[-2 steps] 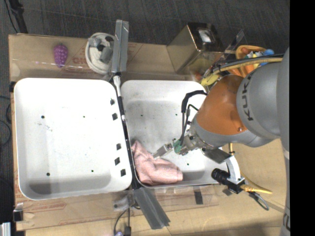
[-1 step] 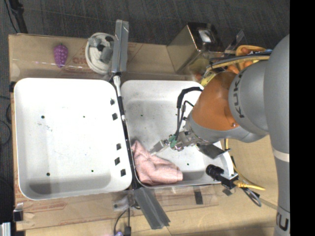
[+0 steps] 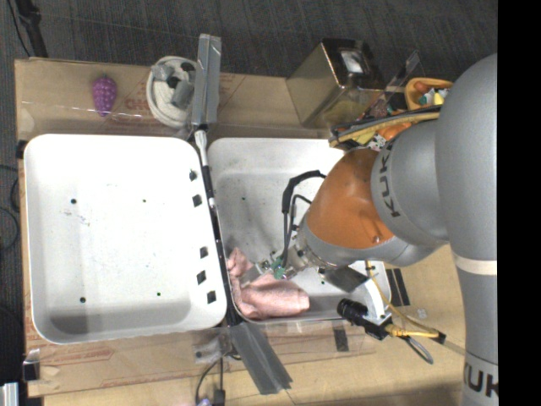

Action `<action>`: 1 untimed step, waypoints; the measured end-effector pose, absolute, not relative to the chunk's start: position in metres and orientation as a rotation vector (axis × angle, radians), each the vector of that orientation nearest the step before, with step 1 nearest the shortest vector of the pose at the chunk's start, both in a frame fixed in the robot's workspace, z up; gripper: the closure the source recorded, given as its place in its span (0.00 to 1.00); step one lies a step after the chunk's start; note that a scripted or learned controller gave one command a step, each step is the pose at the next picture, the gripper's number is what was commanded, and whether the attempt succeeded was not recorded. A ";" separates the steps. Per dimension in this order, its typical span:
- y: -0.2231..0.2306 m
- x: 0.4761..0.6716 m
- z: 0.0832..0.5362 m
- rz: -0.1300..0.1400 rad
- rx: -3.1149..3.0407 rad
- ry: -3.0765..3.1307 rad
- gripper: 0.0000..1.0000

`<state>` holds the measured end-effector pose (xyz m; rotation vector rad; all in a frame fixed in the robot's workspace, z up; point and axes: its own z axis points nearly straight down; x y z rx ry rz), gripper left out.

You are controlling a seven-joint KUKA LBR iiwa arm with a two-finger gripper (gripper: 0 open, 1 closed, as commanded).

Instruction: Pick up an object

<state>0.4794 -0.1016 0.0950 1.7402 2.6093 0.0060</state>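
A crumpled pink cloth-like object [image 3: 264,294] lies in the near left corner of the right bin [image 3: 245,176]. My gripper [image 3: 277,267] hangs low over the bin, just above and to the right of the pink object, with a small green piece at its tip. The arm's orange band [image 3: 347,210] and grey body hide most of the bin's right half. Whether the gripper touches the pink object I cannot tell.
The left bin [image 3: 110,235] sits beside it, split off by a divider [image 3: 211,227]. Behind the bins are a purple grape-like toy [image 3: 104,94], a white roll [image 3: 169,87], a brass-coloured box [image 3: 334,79]. Tools lie at the right front [image 3: 406,332].
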 end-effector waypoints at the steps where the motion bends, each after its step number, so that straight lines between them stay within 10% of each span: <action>1: -0.100 0.480 0.105 0.011 1.736 2.617 1.00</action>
